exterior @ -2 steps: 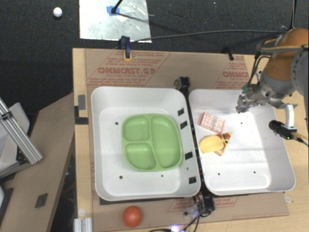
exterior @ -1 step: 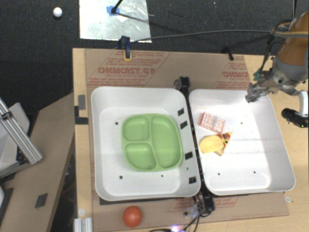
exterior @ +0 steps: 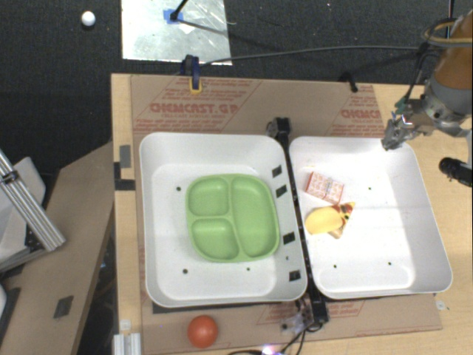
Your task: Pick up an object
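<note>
**Hand over far corner of right bin, nothing seen held**

Nearest me, an orange ball [exterior: 202,330] rests on the surface [exterior: 369,320]. In the left white bin [exterior: 159,198] lies a green divided plastic tray [exterior: 232,217]. In the right white bin [exterior: 414,198] I note a yellow soft toy [exterior: 325,220] just beside a pink patterned packet [exterior: 324,188]. Farthest, the hand [exterior: 395,134] sits above that bin's far right corner; I cannot tell its finger state.
</note>
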